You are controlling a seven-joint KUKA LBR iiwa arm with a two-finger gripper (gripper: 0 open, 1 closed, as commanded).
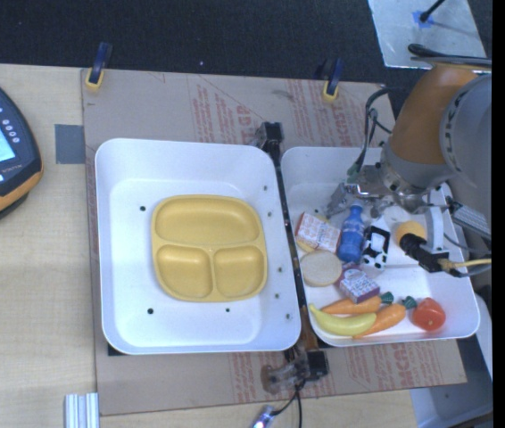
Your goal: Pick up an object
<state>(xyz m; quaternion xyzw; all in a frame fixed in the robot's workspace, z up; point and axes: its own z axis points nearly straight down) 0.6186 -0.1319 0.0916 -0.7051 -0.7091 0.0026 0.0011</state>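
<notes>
Yellow tray (208, 246) mid left bin (119, 239), bare white margins all round

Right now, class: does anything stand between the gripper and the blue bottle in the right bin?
Nothing visible does. The gripper hangs just above the blue bottle, with only bare bin floor between them; the other toys lie beside or below it.

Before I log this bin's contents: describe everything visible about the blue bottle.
The blue bottle is small, plastic-looking, with a lighter band round its middle and a cap at its upper end. It lies roughly lengthwise in the right bin, just below the gripper, between a red-and-white packet and a black-and-white toy, apparently touching the toy.
</notes>
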